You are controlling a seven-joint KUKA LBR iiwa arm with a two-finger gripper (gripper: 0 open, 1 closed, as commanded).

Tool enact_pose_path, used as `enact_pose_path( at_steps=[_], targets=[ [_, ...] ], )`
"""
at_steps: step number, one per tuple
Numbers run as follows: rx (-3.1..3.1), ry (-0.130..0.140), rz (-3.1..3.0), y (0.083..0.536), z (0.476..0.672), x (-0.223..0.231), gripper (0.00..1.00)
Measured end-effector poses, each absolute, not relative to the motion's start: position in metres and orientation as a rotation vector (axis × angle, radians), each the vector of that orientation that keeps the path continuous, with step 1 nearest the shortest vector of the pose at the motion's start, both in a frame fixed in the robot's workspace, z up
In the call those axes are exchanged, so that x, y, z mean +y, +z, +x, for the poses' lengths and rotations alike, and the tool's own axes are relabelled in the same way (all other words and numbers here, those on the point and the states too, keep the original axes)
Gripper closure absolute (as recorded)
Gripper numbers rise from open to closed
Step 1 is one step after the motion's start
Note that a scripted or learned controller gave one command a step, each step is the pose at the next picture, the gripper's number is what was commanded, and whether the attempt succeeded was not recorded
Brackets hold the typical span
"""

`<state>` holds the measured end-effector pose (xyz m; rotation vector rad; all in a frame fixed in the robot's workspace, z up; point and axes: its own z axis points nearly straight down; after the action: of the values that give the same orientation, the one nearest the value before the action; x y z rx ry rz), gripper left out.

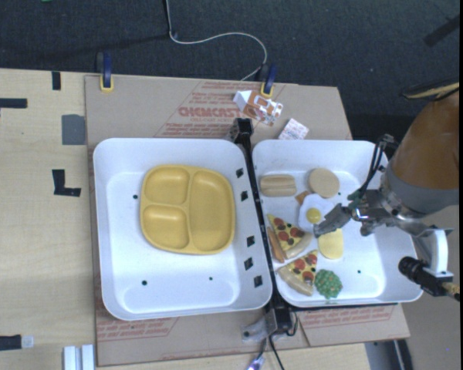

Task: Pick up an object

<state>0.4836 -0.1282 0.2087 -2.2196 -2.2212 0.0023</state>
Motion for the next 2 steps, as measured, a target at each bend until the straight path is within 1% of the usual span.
enact_pose_path(
  at_steps=[1, 2],
  targets=[
    [-2.217, 0.002, -2.22, 0.081, 0.483, -0.135, 0.0],
    [-2.222, 0.002, -2.223, 0.095, 0.484, -0.135, 1.0]
  ],
)
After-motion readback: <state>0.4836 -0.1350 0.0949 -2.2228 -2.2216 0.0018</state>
